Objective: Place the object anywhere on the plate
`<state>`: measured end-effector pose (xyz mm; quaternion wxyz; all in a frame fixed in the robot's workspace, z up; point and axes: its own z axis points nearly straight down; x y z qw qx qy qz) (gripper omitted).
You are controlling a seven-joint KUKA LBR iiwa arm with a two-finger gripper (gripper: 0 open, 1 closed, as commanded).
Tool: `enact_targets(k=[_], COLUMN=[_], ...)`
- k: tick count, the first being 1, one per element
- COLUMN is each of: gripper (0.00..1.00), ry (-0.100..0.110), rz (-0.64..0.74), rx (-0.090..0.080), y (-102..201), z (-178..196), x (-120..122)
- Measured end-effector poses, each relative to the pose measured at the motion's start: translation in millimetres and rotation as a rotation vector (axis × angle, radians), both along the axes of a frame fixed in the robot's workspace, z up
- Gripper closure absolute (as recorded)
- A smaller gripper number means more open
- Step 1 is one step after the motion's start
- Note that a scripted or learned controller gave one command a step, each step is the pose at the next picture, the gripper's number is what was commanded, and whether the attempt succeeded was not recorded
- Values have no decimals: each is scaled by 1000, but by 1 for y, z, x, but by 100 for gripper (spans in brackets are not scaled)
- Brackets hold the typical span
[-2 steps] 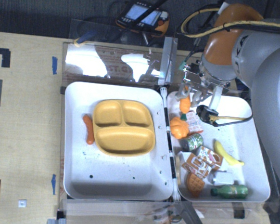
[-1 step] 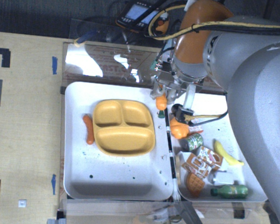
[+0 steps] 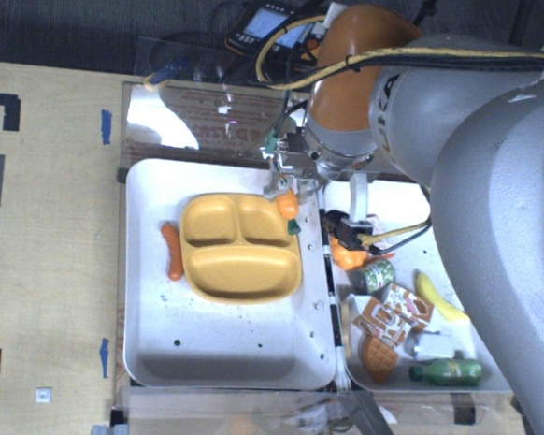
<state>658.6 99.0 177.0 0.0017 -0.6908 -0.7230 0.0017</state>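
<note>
A: What's your arm [image 3: 466,133] doing, left bin [image 3: 142,324] or right?

B: Reaching in from the right; gripper [image 3: 288,190] hangs over the far-right corner of the yellow plate [image 3: 240,247], near the divider betw. the two bins. A small orange object [image 3: 287,205] sits right at the tip, over or at the plate's rim — can't tell which.

A: So your fingers have it?

B: Looks close, but you can't confirm from this angle. Fingers are too small and cluttered to read; can't tell how wide they stand or whether the orange piece is actually between them.

A: Anything else in the left bin?

B: An orange carrot-like stick [image 3: 173,252] lying just beside the plate's left edge, apart from the gripper. The plate has three compartments, two small at the back, one long at the front.

A: And the right bin [image 3: 483,393]?

B: Crowded: a banana [image 3: 439,298], a green bottle [image 3: 447,371] on its side, a waffle-patterned cone [image 3: 381,355], a can [image 3: 377,276], a printed packet [image 3: 398,313], another orange item [image 3: 348,257] by the divider.
</note>
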Motion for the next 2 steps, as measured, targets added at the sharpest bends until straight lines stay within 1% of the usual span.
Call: enact_targets(k=[1,2], gripper=[100,0], ry=[-5,-5], rz=[-69,-69], rx=[-1,-1], y=[51,51], z=[38,38], x=[8,8])
